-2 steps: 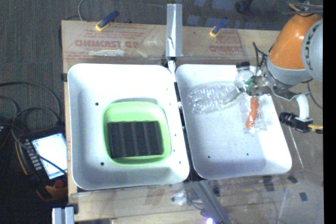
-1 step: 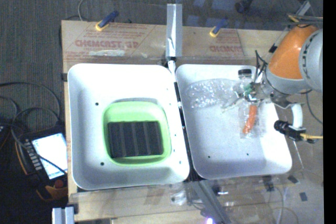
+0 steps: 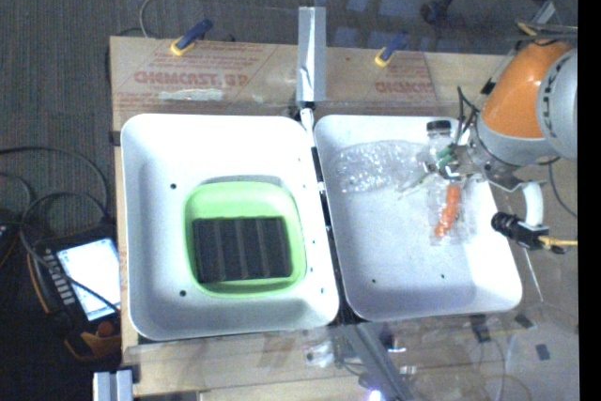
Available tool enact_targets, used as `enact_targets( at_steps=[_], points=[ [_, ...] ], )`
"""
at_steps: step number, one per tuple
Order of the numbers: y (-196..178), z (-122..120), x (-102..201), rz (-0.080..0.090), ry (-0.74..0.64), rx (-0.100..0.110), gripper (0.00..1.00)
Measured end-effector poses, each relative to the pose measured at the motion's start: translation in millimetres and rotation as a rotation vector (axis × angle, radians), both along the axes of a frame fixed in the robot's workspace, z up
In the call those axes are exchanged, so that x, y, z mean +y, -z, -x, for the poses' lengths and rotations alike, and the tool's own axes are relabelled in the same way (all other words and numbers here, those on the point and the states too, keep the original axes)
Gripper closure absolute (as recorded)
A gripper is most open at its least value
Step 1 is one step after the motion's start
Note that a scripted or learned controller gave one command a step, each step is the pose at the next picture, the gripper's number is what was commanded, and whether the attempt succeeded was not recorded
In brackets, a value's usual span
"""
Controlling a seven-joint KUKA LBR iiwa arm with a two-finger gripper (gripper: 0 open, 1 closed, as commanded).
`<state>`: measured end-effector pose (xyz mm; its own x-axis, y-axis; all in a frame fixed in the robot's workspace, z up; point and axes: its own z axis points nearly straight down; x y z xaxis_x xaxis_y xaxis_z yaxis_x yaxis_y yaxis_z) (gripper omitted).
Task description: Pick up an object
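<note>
The right bin (image 3: 413,286) holds a crinkled clear plastic packet (image 3: 374,166) at its back and a small orange item (image 3: 450,209) wrapped in clear film by its right wall. My gripper (image 3: 441,162) reaches down at the bin's back right corner. It sits at the clear packet's right end, just above the orange item. I see nothing clearly lifted off the bin floor. The left bin (image 3: 155,155) holds a light green tray (image 3: 244,236) with a dark ridged insert.
The grey arm with its orange band (image 3: 526,94) overhangs the right bin's right wall. A metal post (image 3: 310,52) stands at the back between the two bins. The brown board (image 3: 216,75) behind carries two clamps.
</note>
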<state>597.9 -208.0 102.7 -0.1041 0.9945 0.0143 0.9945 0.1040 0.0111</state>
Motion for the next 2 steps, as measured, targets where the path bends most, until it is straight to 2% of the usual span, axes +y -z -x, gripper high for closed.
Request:
enact_targets(
  at_steps=[1, 2],
  points=[
    [-44.6, -38.6, 15.8, 0.014, -0.030, 0.038, 1.00],
    [-95.1, -70.3, 61.4, 0.020, -0.135, 0.009, 1.00]
  ],
)
